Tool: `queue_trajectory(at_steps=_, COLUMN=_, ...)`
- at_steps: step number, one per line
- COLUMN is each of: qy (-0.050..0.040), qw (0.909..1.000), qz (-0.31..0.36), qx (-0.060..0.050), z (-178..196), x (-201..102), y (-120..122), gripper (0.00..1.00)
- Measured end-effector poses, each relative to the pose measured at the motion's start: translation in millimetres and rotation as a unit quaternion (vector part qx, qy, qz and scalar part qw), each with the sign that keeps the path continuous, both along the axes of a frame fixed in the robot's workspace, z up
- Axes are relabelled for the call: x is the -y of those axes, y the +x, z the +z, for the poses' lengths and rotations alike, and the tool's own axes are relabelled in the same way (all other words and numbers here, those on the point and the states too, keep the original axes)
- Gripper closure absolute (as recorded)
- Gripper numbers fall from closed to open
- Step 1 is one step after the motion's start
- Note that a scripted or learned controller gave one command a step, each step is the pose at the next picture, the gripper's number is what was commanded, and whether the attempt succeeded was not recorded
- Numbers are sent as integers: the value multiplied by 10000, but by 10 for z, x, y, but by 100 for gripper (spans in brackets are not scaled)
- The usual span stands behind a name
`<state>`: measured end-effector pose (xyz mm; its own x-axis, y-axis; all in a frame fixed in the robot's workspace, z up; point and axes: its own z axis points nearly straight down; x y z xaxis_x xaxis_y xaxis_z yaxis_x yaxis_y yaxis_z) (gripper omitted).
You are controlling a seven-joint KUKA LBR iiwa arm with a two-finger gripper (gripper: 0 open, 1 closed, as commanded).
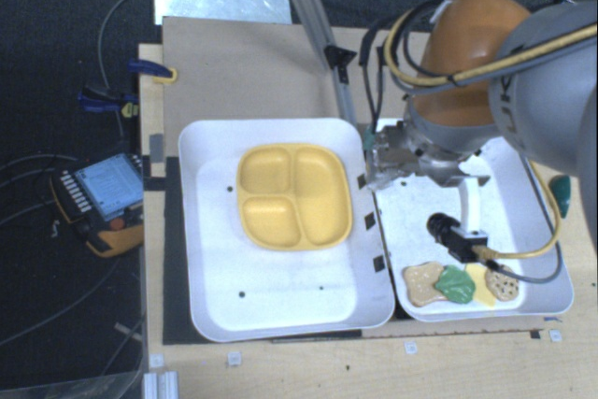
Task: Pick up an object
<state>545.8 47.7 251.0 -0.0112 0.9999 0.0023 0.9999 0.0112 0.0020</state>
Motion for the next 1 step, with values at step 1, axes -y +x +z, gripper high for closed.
queue_trajectory(at_steps=1, qy=-1, qw=10000, qz=-5, qx=-15, z=-214, x=-528, y=10, gripper=100)
